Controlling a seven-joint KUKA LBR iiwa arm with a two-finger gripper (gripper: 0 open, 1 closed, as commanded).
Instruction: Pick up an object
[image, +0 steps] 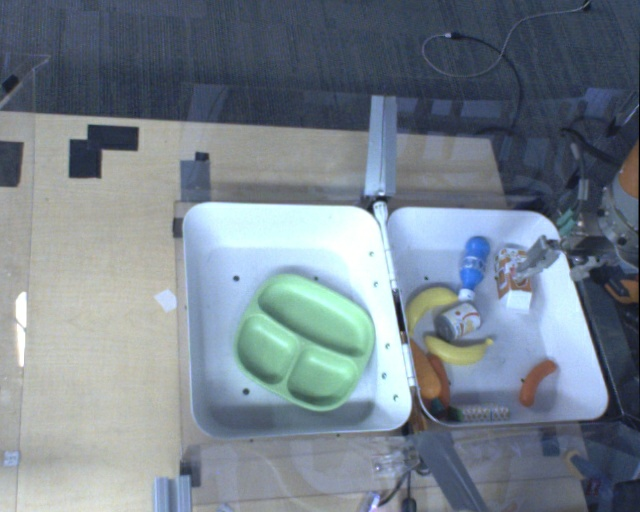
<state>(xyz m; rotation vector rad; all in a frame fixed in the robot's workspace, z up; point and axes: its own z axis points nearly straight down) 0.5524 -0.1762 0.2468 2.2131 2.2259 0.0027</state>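
My arm looks grey, with an orange patch just behind its wrist. Dark cables loop close above it. The pincer ends it: slim, pale-grey metal.

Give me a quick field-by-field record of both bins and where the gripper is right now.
left bin: green divided tray, lying flat
right bin: blue bottle, small carton, banana, can resting on the banana, orange sausage-shaped piece, orange item at the left wall
gripper: above the right bin's upper right part, beside the small carton
held: nothing seen between the fingers
fingers: unclear
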